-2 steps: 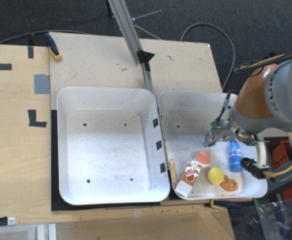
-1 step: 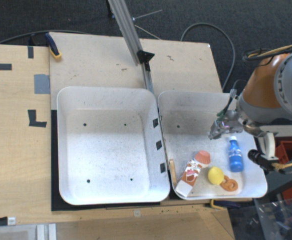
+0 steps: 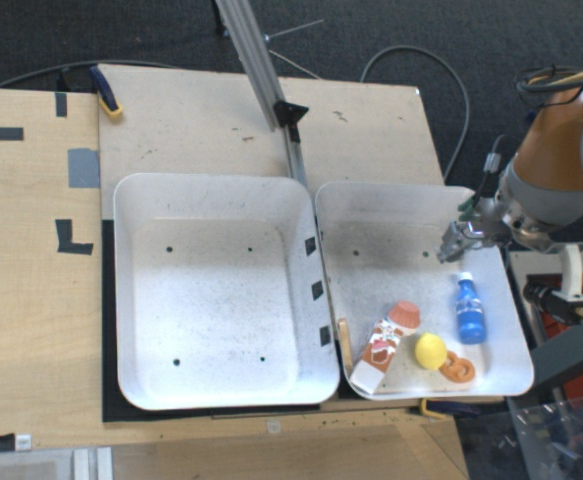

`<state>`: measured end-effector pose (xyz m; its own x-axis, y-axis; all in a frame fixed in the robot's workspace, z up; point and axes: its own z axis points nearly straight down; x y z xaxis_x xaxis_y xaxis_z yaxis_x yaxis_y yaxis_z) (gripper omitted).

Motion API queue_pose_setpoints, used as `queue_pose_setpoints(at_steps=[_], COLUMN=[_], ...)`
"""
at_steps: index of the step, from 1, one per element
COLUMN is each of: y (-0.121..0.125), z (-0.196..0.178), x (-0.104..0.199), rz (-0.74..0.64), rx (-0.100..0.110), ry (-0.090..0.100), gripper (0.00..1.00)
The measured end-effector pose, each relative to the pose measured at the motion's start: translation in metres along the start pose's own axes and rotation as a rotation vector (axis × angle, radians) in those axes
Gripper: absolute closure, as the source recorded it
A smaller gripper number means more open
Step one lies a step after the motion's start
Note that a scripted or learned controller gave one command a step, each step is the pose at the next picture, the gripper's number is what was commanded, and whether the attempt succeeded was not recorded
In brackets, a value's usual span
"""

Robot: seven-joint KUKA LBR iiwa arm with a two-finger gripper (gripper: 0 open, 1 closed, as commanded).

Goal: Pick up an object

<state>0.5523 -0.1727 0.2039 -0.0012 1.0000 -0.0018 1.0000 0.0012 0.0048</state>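
The right bin (image 3: 371,218) holds a blue bottle with a white cap (image 3: 469,310), a yellow ball (image 3: 429,350), an orange ring-shaped piece (image 3: 458,369) and a red-and-white tube (image 3: 384,348), all near its front right corner. My gripper (image 3: 453,246) hangs over the bin's right side, just above and behind the blue bottle. Nothing shows between its fingers.
The left bin (image 3: 131,268) stands beside the right one. A slanted metal pole (image 3: 256,58) with a black clamp rises behind the bins. A thin wooden stick (image 3: 343,340) lies along the right bin's left wall. Cables run over the dark floor behind.
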Motion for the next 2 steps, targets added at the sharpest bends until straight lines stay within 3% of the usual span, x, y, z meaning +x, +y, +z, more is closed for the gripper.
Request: queue_pose_setpoints(at_steps=[2], y=[-0.005], z=[-0.075], x=[-0.004], rz=[0.0], rx=[0.003], ry=[0.001], gripper=[1.0])
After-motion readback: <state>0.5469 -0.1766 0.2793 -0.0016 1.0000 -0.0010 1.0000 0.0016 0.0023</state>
